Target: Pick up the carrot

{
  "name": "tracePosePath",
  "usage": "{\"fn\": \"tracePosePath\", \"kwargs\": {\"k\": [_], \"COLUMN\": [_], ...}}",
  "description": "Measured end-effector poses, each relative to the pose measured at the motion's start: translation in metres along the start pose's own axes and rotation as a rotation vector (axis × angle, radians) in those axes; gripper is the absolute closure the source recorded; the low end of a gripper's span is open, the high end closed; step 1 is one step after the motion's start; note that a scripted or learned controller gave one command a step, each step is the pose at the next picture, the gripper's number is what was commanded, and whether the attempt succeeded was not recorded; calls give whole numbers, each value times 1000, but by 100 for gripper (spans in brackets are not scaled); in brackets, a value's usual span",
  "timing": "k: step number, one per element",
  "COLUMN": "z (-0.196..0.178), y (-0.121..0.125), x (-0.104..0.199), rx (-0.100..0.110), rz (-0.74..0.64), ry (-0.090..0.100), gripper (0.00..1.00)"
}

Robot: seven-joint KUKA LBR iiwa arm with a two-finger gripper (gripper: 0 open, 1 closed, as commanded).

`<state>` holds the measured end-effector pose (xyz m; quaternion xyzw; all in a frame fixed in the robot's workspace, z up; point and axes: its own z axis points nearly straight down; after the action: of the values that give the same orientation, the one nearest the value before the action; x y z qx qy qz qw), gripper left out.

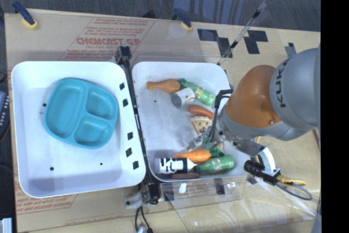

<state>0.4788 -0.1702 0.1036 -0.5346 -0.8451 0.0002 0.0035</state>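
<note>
The carrot (195,155) is orange and lies on its side near the front wall of the right bin (158,123). It rests between a green bottle (216,163) and a black-and-white bottle (172,165). My gripper (203,142) reaches down from the grey and orange wrist (248,106) and sits just above the carrot's right end, very close to it or touching it. The wrist hides part of the gripper.
The right bin also holds a brown drumstick (163,85), a second green bottle (200,95), a small grey can (182,97), a sausage (200,112) and a cracker-like slice (200,126). In the left bin (32,172) lies a blue divided plate (80,112).
</note>
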Motion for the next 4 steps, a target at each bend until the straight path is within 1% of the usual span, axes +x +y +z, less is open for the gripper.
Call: {"fn": "tracePosePath", "kwargs": {"k": [1,2,3,4], "z": [0,7,-2,-3], "y": [0,12,12,13], "x": [0,15,17,15], "rx": [0,-18,-10,-14], "rz": [0,-197,-214,-213], "ry": [0,-26,-18,-25], "gripper": [0,0,100,0]}}
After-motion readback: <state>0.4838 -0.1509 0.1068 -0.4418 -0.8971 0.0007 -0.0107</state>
